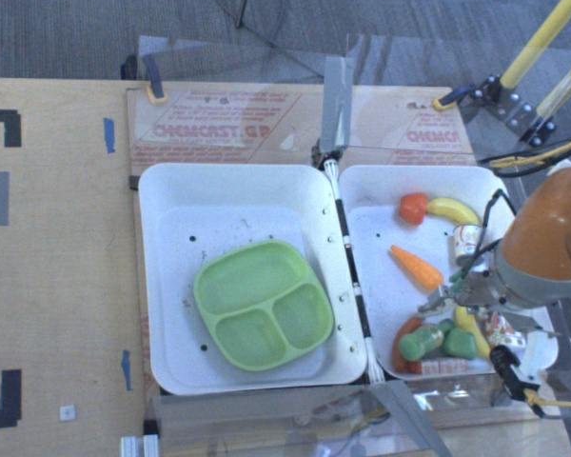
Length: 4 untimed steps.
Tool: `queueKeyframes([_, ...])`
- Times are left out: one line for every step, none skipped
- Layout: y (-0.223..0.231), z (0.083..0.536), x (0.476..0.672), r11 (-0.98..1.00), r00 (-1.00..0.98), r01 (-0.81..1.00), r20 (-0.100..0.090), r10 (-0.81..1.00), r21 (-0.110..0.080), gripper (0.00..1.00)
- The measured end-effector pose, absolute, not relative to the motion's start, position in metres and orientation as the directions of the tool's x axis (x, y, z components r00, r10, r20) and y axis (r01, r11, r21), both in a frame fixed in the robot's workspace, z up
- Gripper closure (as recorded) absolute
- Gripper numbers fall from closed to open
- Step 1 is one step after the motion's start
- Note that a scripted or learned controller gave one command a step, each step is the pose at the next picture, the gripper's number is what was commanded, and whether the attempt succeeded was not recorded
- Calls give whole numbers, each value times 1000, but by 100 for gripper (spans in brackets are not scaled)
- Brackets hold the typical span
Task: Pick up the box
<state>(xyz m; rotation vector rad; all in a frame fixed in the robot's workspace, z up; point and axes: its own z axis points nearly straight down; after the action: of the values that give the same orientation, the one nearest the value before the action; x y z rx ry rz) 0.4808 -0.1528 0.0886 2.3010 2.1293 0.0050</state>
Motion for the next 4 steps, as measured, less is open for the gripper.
queueKeyframes([-155, 99, 482, -80, 80, 997, -7, 997, 15, 100])
queueKeyframes([-48, 209, 479, -183, 183, 983, 0, 983, -2, 100])
queueKeyframes([46, 184, 513, -181, 181, 983, 0, 983, -1, 100])
queueKeyframes([172, 292, 479, -374, 374, 927, -2, 927, -2, 100])
